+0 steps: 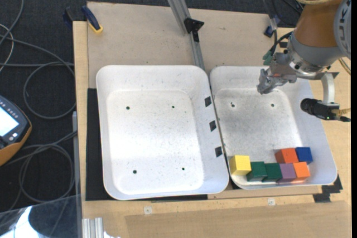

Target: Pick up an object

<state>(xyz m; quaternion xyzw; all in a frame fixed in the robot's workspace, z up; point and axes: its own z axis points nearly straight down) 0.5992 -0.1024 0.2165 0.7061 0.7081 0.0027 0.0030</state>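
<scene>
— Plywood bench [145, 25] under two shallow white plastic bins; what do we see nearest?

— Small coloured blocks [271, 165] clustered along the right bin's [251, 120] near edge: yellow, green, purple, orange, red, blue. Beside it, the left bin [150, 131].

— Farther back?

— Our grey two-finger gripper [266, 85] hangs over the right bin's far end, well apart from the blocks; we cannot tell its grip.

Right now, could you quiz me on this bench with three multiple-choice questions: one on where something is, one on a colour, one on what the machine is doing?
1. The small coloured cubes lie in:
A. the left white bin
B. the right white bin's near end
C. the wooden bench

2. The leftmost cube is:
A. yellow
B. blue
C. red

3. The tool is:
A. touching the cubes
B. above the right bin's far end, apart from them
C. over the left bin

Answers: B, cubes crowd that rim; A, plainly yellow; B, bare floor separates them.
</scene>
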